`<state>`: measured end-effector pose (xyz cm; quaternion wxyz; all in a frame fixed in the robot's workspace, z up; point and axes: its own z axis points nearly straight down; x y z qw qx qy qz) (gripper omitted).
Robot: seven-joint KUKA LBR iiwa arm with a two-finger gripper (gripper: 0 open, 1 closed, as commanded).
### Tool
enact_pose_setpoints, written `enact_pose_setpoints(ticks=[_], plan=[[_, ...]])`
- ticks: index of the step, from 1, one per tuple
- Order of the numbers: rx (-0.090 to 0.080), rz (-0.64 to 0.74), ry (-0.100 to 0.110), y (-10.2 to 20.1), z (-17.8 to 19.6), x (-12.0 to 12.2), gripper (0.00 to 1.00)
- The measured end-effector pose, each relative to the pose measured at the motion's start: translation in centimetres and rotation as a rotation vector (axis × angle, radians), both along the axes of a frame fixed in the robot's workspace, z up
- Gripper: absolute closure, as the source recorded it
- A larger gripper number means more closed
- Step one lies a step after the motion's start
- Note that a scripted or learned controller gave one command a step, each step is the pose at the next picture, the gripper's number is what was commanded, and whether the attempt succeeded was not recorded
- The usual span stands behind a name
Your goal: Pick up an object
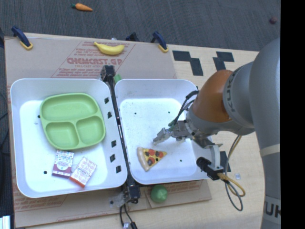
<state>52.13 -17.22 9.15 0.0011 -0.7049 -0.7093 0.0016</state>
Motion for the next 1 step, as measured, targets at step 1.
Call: enact_pose_setpoints(ticks=[1], plan=[[0.001, -0.001, -0.003, -3.83, 0.09, 7.71, 0.00]])
